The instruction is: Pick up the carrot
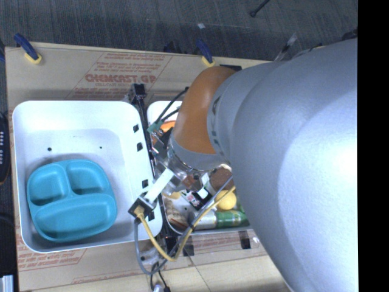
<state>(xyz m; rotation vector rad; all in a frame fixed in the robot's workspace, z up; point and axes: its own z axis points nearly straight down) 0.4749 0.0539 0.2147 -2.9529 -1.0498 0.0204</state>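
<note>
Carrot (168, 126) barely glimpsed as an orange sliver at the right bin's (159, 109) twelve o'clock end, not yet lifted. Hand (182, 190) lowered over the bin's middle, state impossible to tell. Grasp and lift judged outstanding.

Two bins sit side by side on the tabletop (109, 72). The left bin (36, 117) holds a divided tray (72, 198), which lies in its near half, toward the left wall. The arm (285, 163) reaches in from the right and hangs over the right bin (159, 109), covering most of it. Under the arm, at the right bin's near end, a lemon (226, 201) lies just behind a bottle (228, 219) that lies on its side. Clamps (27, 48) grip the tabletop's far edge.
</note>
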